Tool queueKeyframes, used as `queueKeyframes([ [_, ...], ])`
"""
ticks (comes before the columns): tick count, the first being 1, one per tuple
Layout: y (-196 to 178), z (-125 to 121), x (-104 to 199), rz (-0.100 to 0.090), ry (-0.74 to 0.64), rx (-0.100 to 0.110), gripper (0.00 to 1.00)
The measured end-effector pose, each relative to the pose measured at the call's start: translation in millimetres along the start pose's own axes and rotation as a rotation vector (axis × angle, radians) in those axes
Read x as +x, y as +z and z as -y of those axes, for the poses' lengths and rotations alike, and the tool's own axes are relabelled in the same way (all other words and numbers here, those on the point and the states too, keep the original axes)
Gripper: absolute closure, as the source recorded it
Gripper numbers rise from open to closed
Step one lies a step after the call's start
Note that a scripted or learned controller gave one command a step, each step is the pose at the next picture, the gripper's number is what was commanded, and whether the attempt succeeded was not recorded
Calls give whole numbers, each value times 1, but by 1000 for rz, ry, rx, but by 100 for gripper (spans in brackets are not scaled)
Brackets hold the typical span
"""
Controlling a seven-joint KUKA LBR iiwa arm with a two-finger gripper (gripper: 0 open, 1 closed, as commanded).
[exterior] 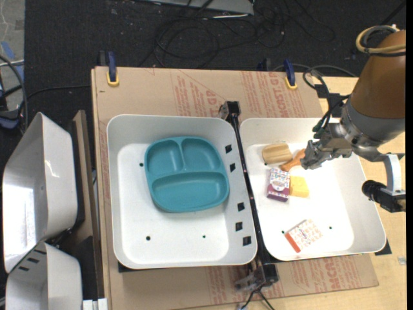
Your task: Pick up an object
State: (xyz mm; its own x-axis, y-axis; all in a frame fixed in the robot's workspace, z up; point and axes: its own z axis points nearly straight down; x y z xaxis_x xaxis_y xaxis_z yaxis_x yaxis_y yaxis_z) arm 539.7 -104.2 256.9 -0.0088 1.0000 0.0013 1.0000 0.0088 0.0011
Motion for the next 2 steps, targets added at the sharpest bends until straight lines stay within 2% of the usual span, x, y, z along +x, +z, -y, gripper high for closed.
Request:
queueKeyframes([
  [1, -4, -8, 54, 0, 0, 0, 100],
  [2, 16, -19, 106, 0, 1, 4, 100],
])
